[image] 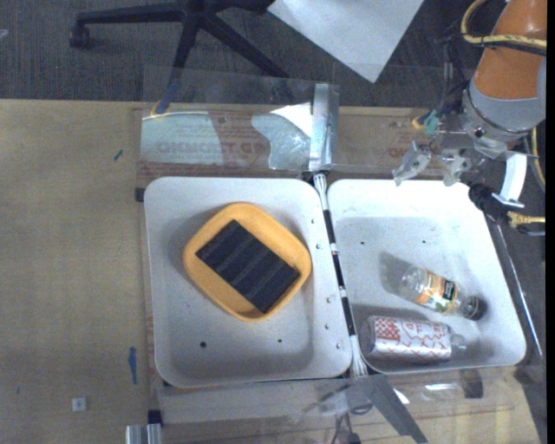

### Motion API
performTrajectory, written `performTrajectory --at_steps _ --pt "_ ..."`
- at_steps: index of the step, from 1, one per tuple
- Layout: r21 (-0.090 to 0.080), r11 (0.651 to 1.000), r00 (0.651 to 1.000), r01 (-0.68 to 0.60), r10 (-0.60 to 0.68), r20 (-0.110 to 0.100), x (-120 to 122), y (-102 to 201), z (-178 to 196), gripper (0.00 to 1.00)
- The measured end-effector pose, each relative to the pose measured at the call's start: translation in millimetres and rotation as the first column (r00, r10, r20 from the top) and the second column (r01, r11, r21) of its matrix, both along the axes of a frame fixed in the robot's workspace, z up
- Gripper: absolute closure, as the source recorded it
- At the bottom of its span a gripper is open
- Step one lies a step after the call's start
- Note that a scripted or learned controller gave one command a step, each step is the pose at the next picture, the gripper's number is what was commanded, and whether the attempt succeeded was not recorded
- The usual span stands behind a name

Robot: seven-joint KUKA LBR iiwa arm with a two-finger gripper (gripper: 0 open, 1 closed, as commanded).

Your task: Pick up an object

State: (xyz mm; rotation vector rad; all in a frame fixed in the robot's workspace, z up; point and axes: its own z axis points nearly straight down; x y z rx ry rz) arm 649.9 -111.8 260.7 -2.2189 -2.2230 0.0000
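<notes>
Two candidates, a clear bottle [438, 293] and a patterned tube [414, 337], lie ungrasped in my right bin [416, 208]; gripper [431, 163] hovers spread and empty above its far rim, so I judge descent comes next.

Office chair base [186, 26], white sheet [347, 30].

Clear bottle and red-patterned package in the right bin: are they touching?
Apart. The camera view shows a strip of white bin floor between the clear bottle and the red-patterned package lying below it in the right bin.
</notes>
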Motion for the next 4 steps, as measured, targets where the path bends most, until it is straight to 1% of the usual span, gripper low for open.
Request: performTrajectory --at_steps 1,2,3,4 --pt "-0.002 0.971 0.971 -0.239 0.239 0.008 -68 12 -172 0.00" --pt "-0.003 0.957 0.957 -0.289 0.289 0.004 -73 -41 -152 0.00" --pt "0.000 0.933 0.933 -0.360 0.360 0.027 -143 -43 -170 0.00" --pt "0.001 0.931 0.931 -0.364 0.364 0.033 -141 -39 -160 1.00"
